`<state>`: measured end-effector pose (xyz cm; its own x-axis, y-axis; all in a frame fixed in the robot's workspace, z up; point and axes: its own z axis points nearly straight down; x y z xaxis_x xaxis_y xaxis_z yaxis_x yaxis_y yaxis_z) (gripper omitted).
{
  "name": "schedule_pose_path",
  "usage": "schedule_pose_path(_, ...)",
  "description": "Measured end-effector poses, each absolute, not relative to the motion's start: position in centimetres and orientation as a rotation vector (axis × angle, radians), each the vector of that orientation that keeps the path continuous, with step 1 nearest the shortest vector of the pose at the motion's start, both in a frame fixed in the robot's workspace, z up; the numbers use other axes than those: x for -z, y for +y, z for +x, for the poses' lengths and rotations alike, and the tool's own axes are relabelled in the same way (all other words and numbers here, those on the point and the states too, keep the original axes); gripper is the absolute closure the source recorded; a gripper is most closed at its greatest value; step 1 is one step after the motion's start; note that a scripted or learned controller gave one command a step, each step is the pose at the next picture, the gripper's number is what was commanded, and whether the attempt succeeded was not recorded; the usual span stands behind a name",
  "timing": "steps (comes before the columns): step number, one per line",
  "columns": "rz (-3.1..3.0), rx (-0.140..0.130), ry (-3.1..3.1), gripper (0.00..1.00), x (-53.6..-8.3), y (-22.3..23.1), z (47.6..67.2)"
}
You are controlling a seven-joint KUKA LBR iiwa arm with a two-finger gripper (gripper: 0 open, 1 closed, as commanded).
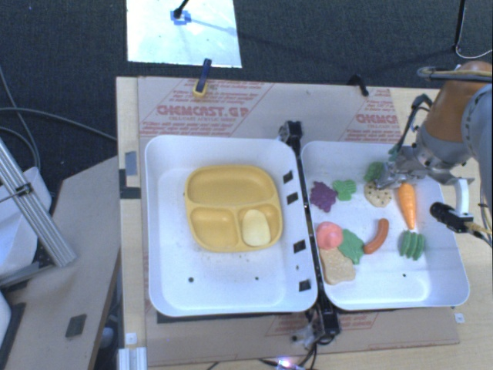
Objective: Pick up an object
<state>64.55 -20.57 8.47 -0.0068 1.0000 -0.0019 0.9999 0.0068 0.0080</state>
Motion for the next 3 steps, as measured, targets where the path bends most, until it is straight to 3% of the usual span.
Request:
schedule_pose_path(1, 2.213, -0.004, 2.224, 1.0, -9.4, -20.6, 66.4)
schedule_pose_path(2, 2.216, -0.009, 2.213, 1.0, -8.9, -20.7, 58.7)
schedule_pose_path(3, 2.209, -0.006, 2.223, 1.0, -8.6, -20.6, 64.3)
